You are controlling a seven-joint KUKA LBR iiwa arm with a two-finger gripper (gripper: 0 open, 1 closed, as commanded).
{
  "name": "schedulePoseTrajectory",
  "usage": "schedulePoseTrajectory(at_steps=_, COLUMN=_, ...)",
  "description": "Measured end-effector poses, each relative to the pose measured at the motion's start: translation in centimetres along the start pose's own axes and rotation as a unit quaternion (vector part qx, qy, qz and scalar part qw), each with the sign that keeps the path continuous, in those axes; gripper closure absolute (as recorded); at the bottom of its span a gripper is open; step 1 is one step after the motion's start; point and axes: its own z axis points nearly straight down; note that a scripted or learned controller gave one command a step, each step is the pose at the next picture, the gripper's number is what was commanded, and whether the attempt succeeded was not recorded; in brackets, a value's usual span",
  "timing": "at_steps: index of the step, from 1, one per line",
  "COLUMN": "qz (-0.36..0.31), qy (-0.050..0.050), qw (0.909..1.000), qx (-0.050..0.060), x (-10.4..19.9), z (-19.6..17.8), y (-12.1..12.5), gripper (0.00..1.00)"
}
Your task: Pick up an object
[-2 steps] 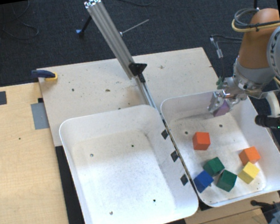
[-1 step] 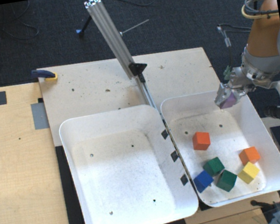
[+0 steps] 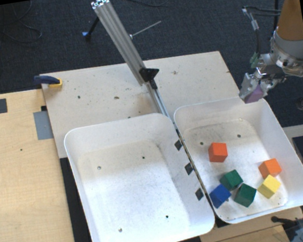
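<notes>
Blocks (image 3: 242,180) number six (two orange, two green).

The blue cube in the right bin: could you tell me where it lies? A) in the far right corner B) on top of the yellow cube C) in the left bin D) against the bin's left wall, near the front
D: the blue cube sits by the left wall of the right bin, toward the front, beside a green cube; the yellow cube lies apart to its right.

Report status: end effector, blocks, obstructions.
End effector above right bin's far corner, purple object at its tip. Six blocks in bin, red block apart. Nothing blocking.
</notes>
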Motion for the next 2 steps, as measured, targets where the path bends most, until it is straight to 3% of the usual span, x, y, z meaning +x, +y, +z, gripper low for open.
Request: schedulePoseTrajectory(at_steps=2, qz=-0.001, qy=0.002, qw=1.0, qx=0.005, x=10.5, z=2.6, y=-0.3, gripper=1.0)
